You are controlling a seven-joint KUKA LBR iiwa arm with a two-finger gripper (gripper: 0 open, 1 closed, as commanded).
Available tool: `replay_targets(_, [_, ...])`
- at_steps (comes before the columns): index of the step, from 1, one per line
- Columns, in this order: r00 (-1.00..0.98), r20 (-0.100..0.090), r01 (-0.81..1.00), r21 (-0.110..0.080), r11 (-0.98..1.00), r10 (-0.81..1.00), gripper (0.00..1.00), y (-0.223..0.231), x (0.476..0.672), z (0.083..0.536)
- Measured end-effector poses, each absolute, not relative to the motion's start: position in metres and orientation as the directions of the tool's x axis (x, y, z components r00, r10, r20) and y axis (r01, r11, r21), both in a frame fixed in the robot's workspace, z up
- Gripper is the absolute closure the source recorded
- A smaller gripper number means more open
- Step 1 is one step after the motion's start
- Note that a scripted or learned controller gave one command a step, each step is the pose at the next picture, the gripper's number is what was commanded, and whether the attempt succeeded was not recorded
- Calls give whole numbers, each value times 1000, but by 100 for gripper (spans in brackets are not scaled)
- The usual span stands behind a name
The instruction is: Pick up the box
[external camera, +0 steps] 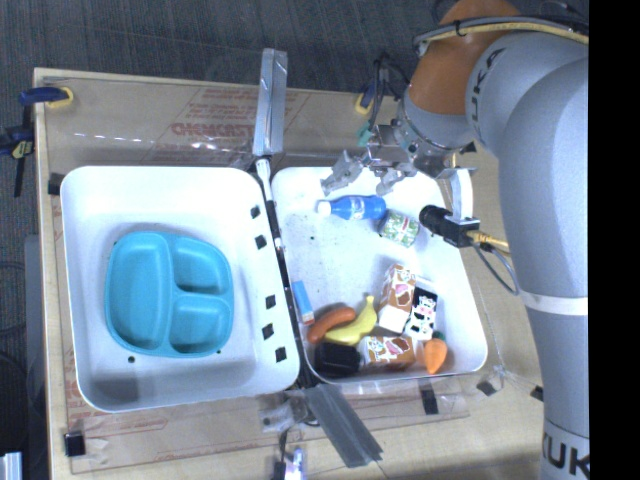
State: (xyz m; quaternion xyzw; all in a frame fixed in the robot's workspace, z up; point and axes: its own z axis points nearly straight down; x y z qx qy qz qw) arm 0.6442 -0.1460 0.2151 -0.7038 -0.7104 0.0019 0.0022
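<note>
Several small cartons lie in the near right part of the right bin [300, 238]: a brown-and-white box [398, 290], a black-and-white patterned box [423, 314] and a flat printed box [386, 349] at the front. My gripper [365, 175] hangs over the far end of this bin, well behind the boxes. It is open, its two grey fingers [339, 175] spread apart with nothing between them. A blue bottle [354, 207] lies just in front of the fingertips.
A green can [400, 228] lies beside the bottle. A banana [358, 323], an orange-red vegetable [331, 318], a carrot [435, 356] and a black object [336, 360] crowd around the boxes. The left bin [80, 198] holds a blue divided tray [170, 293].
</note>
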Motion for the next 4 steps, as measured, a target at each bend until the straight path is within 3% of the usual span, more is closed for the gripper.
replay_targets(1, [-9,0,1000,-6,9,1000,0,-146,644,215])
replay_targets(2, [-55,-9,998,-3,55,998,0,-117,582,96])
replay_targets(3, [-28,-21,999,16,29,999,0,-110,538,98])
replay_targets(4, [122,-6,993,3,-122,993,0,-109,518,113])
